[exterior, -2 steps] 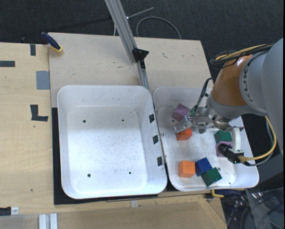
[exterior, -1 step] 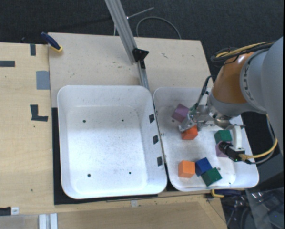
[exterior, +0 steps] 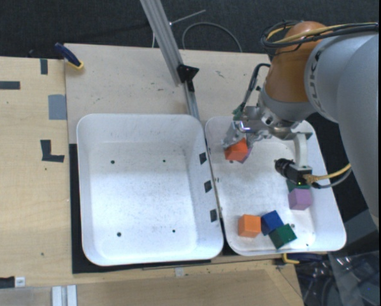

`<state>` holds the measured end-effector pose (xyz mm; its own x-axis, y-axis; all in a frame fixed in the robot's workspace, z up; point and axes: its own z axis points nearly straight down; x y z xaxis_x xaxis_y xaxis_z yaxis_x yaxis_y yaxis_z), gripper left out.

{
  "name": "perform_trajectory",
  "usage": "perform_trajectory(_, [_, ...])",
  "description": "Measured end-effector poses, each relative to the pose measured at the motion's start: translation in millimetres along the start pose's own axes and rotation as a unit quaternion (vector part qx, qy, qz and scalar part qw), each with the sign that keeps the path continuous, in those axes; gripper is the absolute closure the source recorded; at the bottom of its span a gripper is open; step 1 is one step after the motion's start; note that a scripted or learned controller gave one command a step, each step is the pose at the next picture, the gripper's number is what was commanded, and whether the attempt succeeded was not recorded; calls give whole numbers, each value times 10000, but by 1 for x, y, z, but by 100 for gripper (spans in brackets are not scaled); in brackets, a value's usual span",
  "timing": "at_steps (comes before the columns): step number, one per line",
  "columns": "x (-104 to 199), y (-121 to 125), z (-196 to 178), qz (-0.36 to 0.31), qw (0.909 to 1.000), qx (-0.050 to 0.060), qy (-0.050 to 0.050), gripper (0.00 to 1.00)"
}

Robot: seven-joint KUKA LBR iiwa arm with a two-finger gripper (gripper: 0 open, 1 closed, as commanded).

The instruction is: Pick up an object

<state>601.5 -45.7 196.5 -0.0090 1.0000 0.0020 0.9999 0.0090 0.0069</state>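
Seemingly mid-pick | hand (exterior: 240,139) clamped on orange-red block (exterior: 237,151), above right bin (exterior: 327,234) | remaining: carry it clear

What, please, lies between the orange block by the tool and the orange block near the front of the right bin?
In the camera view, only bare speckled bin floor lies between the upper orange block and the lower orange block in the right bin.

Two shallow white plastic bins side by side: left bin (exterior: 139,190), right bin (exterior: 324,234). In the right one: orange-red block (exterior: 237,151) at the gripper (exterior: 243,136), far end; purple cube (exterior: 299,198) right; orange cube (exterior: 249,225), blue cube (exterior: 271,221), green cube (exterior: 283,236) clustered along the near edge.
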Motion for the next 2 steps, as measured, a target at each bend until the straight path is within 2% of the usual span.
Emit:
perform_trajectory(1, [64, -26, 5, 9, 10000, 57, 2, 100])
perform_trajectory(2, [24, -33, 5, 57, 10000, 54, -20, 100])
